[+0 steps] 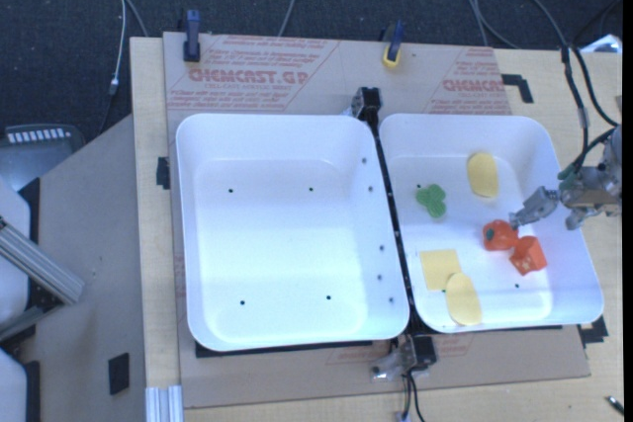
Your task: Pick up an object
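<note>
Red object (499, 235) lies in the right bin (554, 148), toward its right side, just beside an orange block (528, 254). Right above it hangs the gripper (524, 211) — one grey finger reaches down to its upper edge, but whether the fingers are spread or closed I cannot tell. Farther out sit a green piece (431, 200), a yellow oval (483, 175), a yellow square (440, 268) and another yellow oval (463, 299) — the left bin (198, 143) adjoins.

white bins (287, 138); yellow pieces (483, 175); green piece (431, 201); red-orange pieces (527, 254).
</note>
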